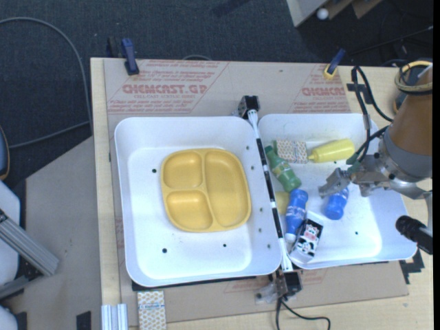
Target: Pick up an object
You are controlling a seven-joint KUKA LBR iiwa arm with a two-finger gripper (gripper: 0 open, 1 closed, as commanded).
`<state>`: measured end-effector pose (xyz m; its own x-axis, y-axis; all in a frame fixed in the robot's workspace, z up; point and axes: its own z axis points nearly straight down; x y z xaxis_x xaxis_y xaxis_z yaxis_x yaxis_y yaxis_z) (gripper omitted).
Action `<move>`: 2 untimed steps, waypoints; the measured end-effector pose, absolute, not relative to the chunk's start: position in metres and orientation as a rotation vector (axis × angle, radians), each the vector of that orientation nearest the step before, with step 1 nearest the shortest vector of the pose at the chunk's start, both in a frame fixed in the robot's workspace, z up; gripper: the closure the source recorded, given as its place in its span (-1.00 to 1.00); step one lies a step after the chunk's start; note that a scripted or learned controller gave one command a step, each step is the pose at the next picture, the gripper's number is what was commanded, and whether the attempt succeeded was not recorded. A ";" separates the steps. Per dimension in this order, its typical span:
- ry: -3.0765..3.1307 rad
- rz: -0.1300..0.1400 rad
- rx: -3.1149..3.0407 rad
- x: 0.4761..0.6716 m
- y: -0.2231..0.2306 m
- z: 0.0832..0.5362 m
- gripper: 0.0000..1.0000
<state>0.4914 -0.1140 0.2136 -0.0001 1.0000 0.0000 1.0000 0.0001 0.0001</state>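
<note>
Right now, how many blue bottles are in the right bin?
2. One blue bottle lies near the bin's left wall, beside the cow-print carton. The other blue bottle sits under the claw. More may be hidden beneath the arm.

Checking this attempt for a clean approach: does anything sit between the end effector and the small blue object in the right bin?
Nothing visible does. The end effector hangs directly over the small blue object. The blue bottle lies apart to that object's left.
</note>
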 end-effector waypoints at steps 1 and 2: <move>2.220 0.001 2.222 0.535 -0.153 0.095 -1.00; 2.219 0.002 2.221 0.535 -0.153 0.105 1.00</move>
<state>0.5352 -0.1528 0.1046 0.0009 1.0000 -0.0008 1.0000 -0.0009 0.0026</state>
